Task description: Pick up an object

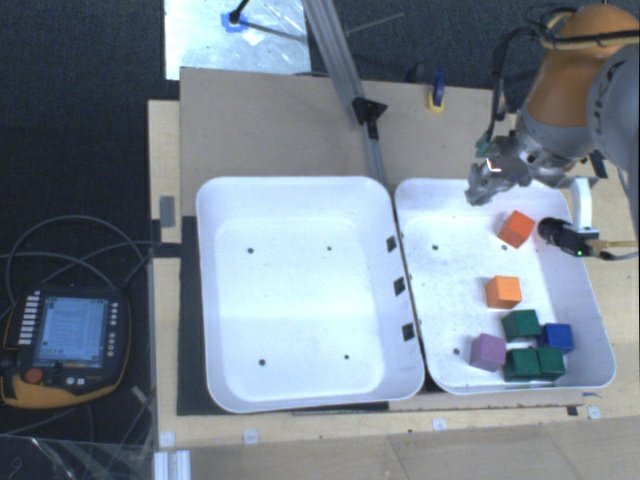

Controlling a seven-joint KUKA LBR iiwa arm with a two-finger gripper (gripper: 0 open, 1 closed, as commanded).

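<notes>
The right bin (pixel 440 268) holds several small blocks. An orange block (pixel 516 228) lies near its far side, and a second orange block (pixel 503 291) sits below it. A purple block (pixel 488 352), green blocks (pixel 520 324) and a blue block (pixel 556 337) cluster at the near right corner. My gripper (pixel 487 184) hangs over the bin's far edge, up and to the left of the upper orange block. Nothing shows between its tips.
The left bin (pixel 215 268) stands beside the right one with a clipped divider between them. A slanted metal pole (pixel 335 38) crosses the back. A teach pendant (pixel 65 343) lies on the floor at the left.
</notes>
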